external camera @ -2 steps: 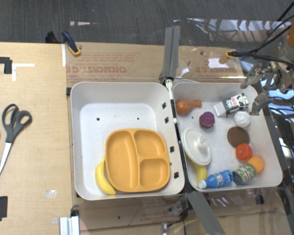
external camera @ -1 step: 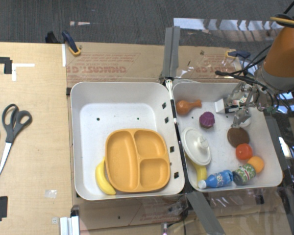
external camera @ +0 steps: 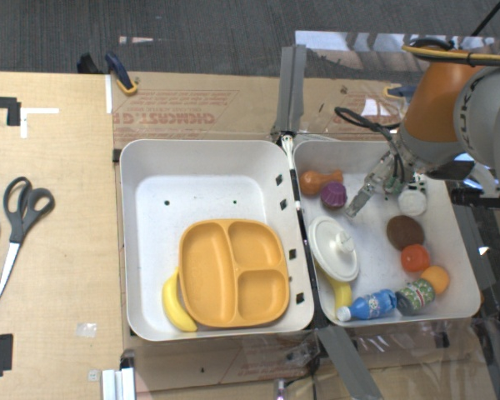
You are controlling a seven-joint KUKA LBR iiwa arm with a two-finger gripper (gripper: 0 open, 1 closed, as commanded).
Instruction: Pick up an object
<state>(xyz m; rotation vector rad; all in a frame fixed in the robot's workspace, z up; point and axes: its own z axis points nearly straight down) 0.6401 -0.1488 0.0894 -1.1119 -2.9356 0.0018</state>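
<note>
Pale wooden bench, two white bins side by side: the left bin holds a yellow divided plate that covers most of a banana (one curved edge visible). Over the right bin, the gripper hangs beside a purple ball; finger position cannot be told. Nearby lie a white lid, brown ball, tomato, and blue bottle.
</note>
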